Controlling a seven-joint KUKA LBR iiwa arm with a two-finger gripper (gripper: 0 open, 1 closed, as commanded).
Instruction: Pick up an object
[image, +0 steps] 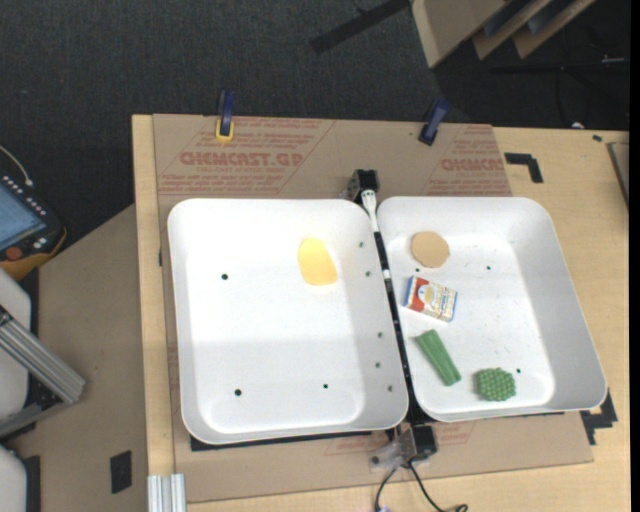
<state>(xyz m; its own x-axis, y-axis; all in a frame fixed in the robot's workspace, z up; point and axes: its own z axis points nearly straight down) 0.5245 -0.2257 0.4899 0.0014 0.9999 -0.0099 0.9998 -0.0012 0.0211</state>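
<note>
Near the right bin's front, green stick (438, 357), long axis front-to-back.

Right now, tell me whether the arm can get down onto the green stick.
Probably yes. The green stick lies flat in the right bin, apart from the small box and green ball, with nothing above it.
</note>
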